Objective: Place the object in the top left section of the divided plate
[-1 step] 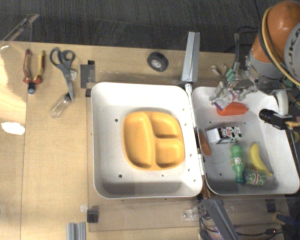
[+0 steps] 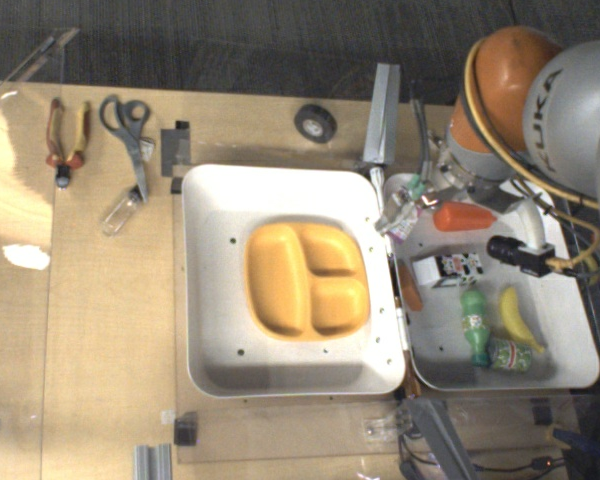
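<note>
This looks like a robotics lab or workshop. A wooden workbench (image 2: 80,348) carries two shallow white bins (image 2: 210,268), fixed in place by metal brackets (image 2: 383,113). Hand tools lie loose on the bench: red-handled pliers (image 2: 66,138), grey scissors (image 2: 130,138), and what seems to be a roll of black tape (image 2: 316,123). Cables (image 2: 540,258) trail from the grey industrial arm (image 2: 570,88).

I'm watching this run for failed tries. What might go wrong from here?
The gripper hangs over the wall between the two bins and may catch on it. Orange object, banana and green bottle crowd the right bin, inviting a wrong or double pick. The yellow divided plate has small sections, easy to miss.
</note>
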Tool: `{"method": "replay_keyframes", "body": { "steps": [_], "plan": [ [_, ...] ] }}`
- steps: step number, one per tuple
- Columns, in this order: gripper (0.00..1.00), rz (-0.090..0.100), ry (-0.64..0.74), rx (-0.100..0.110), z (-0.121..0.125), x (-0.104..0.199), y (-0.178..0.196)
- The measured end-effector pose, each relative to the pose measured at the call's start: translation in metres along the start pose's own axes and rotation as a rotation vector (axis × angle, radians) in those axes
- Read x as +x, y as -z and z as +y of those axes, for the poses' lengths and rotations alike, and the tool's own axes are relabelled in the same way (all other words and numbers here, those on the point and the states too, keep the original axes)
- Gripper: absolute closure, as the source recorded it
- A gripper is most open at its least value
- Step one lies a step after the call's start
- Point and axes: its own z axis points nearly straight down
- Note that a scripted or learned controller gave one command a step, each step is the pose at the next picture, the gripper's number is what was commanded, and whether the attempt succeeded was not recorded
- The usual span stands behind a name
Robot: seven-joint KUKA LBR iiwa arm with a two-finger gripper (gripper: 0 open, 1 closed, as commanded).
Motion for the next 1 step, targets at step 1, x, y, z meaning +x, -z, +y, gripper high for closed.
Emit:
{"method": "replay_keyframes", "body": {
  "steps": [1],
  "plan": [
    [1.0, 0.0, 0.21, -0.002, 0.0115, 0.0752, 0.0065]
  ]
}}
